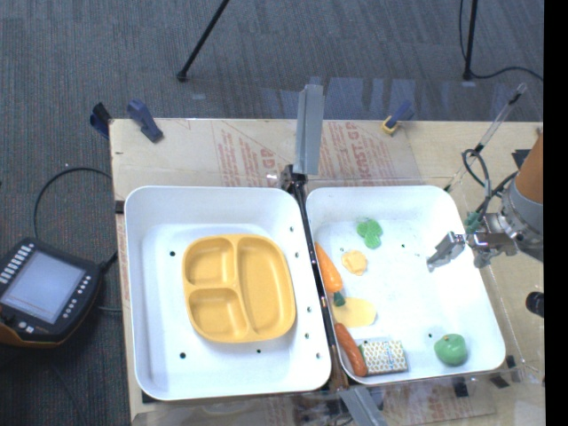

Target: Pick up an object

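Gripper [446,252] over right bin [404,201], near its right wall; fingers small, blurred, so cannot tell released or clenched; nothing seen between them. Arm mostly cut off at frame's right, wrist reaching in low, leftward. Right bin holds two green items: apple [451,349] in near corner, leafy piece [369,232] toward far side. Two orange carrots [328,270], two pale yellow pieces [355,262], one patterned box [383,356]. Left bin [160,211]: one yellow divided tray [238,287].
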`<state>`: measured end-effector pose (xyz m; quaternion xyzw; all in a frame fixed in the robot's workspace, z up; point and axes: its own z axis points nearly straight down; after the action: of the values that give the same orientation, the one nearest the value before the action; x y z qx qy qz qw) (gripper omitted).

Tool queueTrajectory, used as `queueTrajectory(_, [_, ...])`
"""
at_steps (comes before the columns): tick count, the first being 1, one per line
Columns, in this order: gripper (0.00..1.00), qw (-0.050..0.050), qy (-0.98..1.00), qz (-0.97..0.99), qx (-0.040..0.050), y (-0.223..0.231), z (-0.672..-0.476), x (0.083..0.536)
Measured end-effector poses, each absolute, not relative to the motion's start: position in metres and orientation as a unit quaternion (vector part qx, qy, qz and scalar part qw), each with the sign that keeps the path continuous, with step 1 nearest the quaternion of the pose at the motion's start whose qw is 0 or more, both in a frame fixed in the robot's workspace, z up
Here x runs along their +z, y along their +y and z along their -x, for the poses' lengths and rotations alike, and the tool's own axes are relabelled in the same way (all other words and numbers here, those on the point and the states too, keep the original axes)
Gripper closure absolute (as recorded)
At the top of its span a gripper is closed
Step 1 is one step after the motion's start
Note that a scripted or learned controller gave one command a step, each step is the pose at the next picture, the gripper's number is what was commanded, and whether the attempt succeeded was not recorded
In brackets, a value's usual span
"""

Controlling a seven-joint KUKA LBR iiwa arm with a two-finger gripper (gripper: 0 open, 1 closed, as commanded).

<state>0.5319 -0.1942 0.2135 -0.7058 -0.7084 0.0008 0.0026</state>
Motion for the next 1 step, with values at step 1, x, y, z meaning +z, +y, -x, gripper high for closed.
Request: queueTrajectory(1, [0.00,0.004,-0.726,0.687,0.0014,-0.1344,-0.5912,0.1710])
